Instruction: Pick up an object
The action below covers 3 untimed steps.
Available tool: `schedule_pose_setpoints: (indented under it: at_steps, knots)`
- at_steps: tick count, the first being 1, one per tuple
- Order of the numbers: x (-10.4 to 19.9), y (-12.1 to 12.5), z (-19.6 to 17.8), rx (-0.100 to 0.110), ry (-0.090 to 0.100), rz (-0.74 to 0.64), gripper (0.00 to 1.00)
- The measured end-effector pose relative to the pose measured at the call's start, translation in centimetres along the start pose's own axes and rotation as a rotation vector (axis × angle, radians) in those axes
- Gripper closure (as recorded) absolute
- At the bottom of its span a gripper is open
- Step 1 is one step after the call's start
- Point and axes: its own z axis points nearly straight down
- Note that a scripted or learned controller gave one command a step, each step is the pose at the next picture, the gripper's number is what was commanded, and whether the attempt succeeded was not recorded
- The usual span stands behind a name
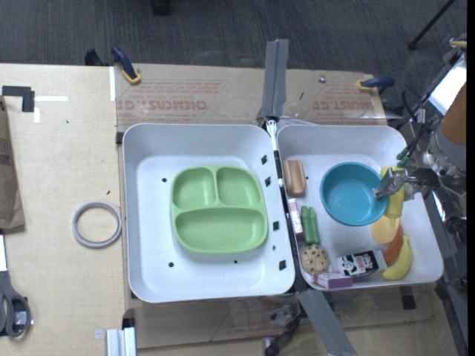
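My gripper point(391, 186) hangs over the right side of the right bin point(341, 136), at the right rim of a blue bowl point(350, 193). A long yellow piece point(394, 203) lies directly under or against it, and I cannot make out whether it is gripped. Close by lie a pale yellow slice point(383, 230), an orange piece point(395, 241) and a banana point(401, 261). A tan bun point(295, 176), a green vegetable point(310, 225), a cookie point(314, 258) and a small black-and-white carton point(358, 264) lie along the bin's left and front.
The left bin point(141, 221) holds a green divided plate point(219, 209). A grey tape ring point(97, 223) and scissors point(13, 310) lie on the bench to the left. A metal divider point(275, 80) stands between the bins at the back.
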Motion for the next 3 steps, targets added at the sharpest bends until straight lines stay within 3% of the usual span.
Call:
schedule_pose_setpoints:
  at_steps: [1, 2, 3]
  knots:
    - [0.0, 0.0, 0.0, -0.001, 0.000, 0.000, 0.00]
    - [1.2, -0.2, -3.6, -0.002, -0.001, 0.197, 0.00]
    - [-2.2, 2.4, 7.0, 0.001, 0.000, 0.294, 0.00]
